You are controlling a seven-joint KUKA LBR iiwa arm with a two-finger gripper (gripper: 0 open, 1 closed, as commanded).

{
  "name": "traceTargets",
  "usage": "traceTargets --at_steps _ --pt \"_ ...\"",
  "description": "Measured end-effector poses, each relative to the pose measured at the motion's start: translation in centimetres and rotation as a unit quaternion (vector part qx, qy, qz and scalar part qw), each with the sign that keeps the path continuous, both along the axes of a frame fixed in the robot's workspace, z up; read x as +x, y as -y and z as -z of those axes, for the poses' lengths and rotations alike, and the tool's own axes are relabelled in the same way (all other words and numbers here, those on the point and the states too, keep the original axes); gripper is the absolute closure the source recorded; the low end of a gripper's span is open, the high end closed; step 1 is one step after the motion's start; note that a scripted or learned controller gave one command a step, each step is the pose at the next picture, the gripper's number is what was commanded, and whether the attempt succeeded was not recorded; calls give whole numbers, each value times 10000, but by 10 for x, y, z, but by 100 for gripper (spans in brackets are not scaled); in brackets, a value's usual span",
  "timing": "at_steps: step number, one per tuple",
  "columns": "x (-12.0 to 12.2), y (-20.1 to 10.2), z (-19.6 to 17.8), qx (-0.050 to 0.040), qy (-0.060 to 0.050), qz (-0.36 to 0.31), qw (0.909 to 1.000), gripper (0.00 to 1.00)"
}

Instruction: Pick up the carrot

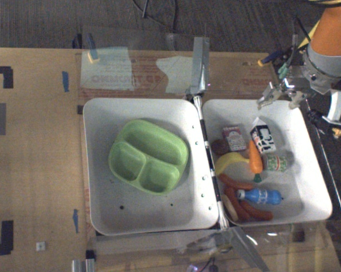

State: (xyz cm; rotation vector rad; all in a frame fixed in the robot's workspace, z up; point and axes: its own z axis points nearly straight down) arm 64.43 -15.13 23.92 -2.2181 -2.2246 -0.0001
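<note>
Here, in the right bin (320,177): the carrot (255,158) lying roughly upright in the middle, green stub toward the near side, touching the small milk carton (263,138) at its far end, with the banana (231,162) just to its left and the little can (277,163) just to its right. Above that bin's far right corner, well apart from the carrot: the gripper (282,96), fingers spread open with nothing between them. Left bin (97,169): a green divided plate (148,156) only
</note>
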Motion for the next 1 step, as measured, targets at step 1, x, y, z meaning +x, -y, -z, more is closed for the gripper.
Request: traceTargets --at_steps 1 --pt "-42 2 136 -8 36 133 9999 0"
